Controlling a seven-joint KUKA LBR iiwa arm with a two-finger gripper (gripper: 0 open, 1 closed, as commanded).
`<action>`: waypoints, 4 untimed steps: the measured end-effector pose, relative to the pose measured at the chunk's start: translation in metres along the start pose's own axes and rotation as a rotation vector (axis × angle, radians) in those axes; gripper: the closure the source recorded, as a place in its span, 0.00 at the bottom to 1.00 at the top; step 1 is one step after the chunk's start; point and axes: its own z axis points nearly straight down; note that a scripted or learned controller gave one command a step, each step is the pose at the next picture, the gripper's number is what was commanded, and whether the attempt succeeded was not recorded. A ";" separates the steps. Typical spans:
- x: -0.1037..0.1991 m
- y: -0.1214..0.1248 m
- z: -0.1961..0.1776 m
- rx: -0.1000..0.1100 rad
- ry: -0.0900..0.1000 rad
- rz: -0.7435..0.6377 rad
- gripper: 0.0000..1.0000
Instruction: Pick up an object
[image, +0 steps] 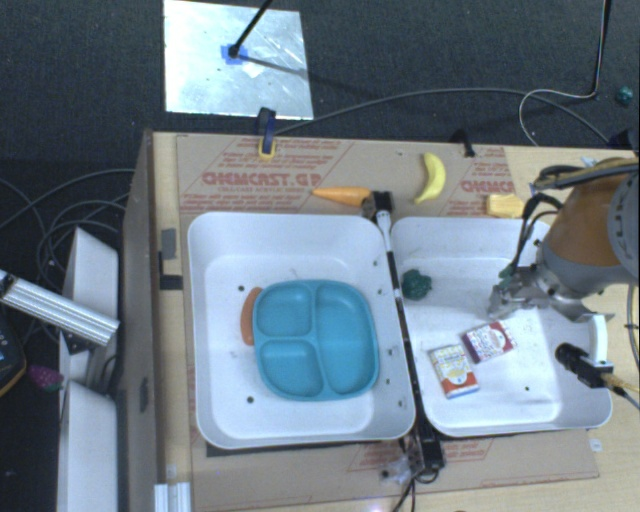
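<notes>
Scanning from far to the left of the pincer (503, 297), we find the left bin (215, 300) holding a blue divided tray (315, 338), with an orange sausage-shaped piece (247, 314) lying against the tray's left edge. Behind that bin, on the worktop (200, 165), a carrot (340, 196) lies near the joint between the bins, and a banana (432, 177) rests further along, both well behind the pincer. Closer in, the right bin (500, 415) carries a small dark green object (416, 285) to the left of the pincer, near the dividing wall. Two small printed cartons follow: one carton (453, 369) lies below and to the left of the pincer, the other carton (489, 342) just beneath it and nearest of all. The pincer hangs low over the bin floor at the end of the grey arm (590, 240), but we cannot tell how far apart it stands, and we see nothing held in it. A yellow block (505, 206) sits on the worktop behind the pincer. We judge the task hardly begun: every candidate object rests where it lies, so the closing, gripping and lifting all remain to be done, with the nearer carton the likeliest target.
</notes>
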 end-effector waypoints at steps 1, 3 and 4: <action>0.033 -0.054 -0.043 -0.001 0.001 0.000 1.00; 0.038 0.036 0.003 -0.001 0.000 -0.002 0.00; -0.029 0.097 -0.012 -0.004 -0.002 -0.002 0.00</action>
